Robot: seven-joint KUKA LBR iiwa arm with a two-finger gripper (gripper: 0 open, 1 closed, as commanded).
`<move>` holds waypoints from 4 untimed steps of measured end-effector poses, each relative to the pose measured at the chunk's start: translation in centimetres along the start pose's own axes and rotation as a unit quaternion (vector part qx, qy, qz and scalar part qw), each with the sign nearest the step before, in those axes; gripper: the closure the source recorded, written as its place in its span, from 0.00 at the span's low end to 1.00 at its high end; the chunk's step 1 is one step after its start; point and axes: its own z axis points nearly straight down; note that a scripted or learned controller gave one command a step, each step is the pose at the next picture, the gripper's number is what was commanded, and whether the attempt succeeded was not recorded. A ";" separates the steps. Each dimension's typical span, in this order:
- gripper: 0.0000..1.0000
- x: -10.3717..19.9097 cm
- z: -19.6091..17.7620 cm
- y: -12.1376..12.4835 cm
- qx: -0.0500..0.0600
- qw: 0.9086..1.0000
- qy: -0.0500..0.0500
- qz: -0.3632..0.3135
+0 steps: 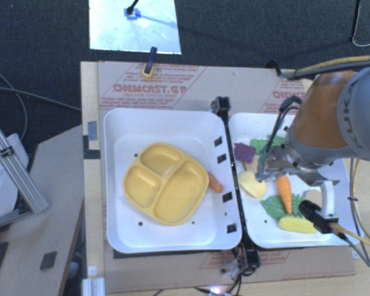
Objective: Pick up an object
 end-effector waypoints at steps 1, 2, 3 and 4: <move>1.00 3.4 0.4 -3.1 0.005 1.000 0.000 0.002; 1.00 -2.9 -0.1 -3.1 0.004 1.000 -0.003 0.008; 0.00 -2.5 0.0 -3.0 0.004 1.000 -0.001 0.005; 0.00 -6.1 10.0 -3.3 0.007 1.000 -0.001 0.007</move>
